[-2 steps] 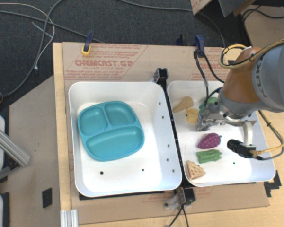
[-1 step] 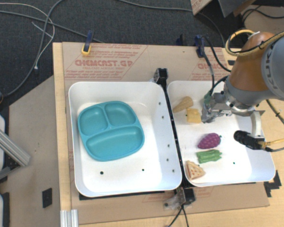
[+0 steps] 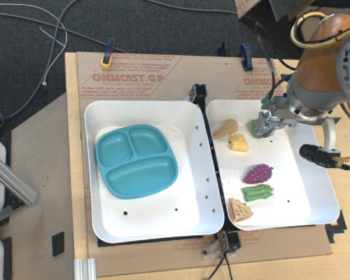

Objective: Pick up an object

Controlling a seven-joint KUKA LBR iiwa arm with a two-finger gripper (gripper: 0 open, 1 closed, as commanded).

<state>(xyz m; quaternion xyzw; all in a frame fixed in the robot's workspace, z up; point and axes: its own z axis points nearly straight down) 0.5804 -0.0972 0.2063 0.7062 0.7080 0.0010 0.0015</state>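
Hanging over the far end of the right bin [image 3: 315, 206], the pincer [image 3: 262, 125] sits low above a greenish lump that may be another toy, but whether it grips anything or how its tips stand I cannot tell from this slant. Nearest to it lies the yellow cheese wedge [image 3: 239, 143], just beside the tan croissant-like piece [image 3: 225, 128]; either looks a fair target. Both appear to be light, hollow plastic play food, stiff and probably a little slick, so I judge a squeeze across the flat sides of the cheese safer than pinching the croissant's tapered ends. Nothing here seems fragile.

Counting the right bin: one cheese wedge, one croissant piece, one purple grape bunch [image 3: 258, 173], one green vegetable [image 3: 257, 192], one sandwich triangle [image 3: 240, 210] near the front corner (half over the rim, it seems). The left bin [image 3: 105, 214] carries one teal divided plate [image 3: 136, 160], three compartments, nothing in them. Two bins share the surface [image 3: 76, 156].
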